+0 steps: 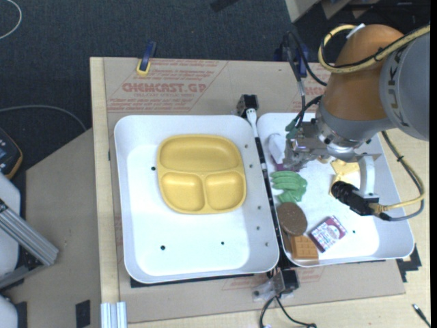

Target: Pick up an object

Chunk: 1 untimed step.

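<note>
Claw (295,150) low over the right bin (389,241), just above the green toy (288,184), likely lining up a grab. Grip state: cannot tell. Yellow tray (202,172) sits in left bin (136,203).

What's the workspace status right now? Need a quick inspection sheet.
Surface: brown board printed in red, bearing the left bin and right bin side by side.
Job's things: right bin holds a green item, a brown disc, a tan block, a purple-and-white packet, a yellow piece.
Clutter: yellow divided tray in the left bin.
Grippers: pincer low over the right bin's far left corner; finger state hidden.
Cables: yellow and black ones along the arm; yellow cable crosses the right bin.
Surroundings: dark carpet; yellow clamp on the board's far edge.
</note>
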Motion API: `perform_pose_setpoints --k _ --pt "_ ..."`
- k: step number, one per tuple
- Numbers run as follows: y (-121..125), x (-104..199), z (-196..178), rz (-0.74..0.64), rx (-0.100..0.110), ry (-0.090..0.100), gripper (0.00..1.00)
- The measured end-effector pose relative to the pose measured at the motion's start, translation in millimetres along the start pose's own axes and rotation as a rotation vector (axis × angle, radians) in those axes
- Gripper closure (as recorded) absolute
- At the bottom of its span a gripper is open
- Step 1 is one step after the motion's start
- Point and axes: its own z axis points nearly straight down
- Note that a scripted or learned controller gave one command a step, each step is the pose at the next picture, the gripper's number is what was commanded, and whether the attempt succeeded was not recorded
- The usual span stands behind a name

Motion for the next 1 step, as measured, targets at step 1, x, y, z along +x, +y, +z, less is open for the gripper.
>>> perform_pose_setpoints --k 1 --pt "-44.0 28.4 -10.0 0.001 0.0 -0.001 1.0"
